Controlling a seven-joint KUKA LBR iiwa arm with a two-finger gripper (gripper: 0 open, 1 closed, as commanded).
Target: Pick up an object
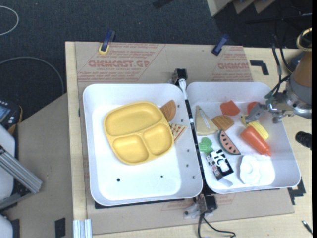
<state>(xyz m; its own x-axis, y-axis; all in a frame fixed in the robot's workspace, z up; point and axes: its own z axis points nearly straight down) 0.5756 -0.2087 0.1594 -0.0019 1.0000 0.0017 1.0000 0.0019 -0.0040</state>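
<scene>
At the near edge of the table a cable plug sits below the gap between the two bins. In the right bin, nearest its front rim, lie a white lump and a black-and-white piece. Just behind them are a green toy and a watermelon slice. The carrot, orange with a yellow end, lies toward the right wall, its long axis slanting from far-left to near-right, yellow end toward the far side. Further back sit a tan wafer, a pale wedge and a red-orange piece. The gripper hangs over the far right part of this bin, just behind the carrot; whether its fingers are parted or closed cannot be told. The left bin holds a yellow divided plate, with a waffle piece and a brown piece at its right side. Two clamps grip the table's far edge; beyond is dark carpet
</scene>
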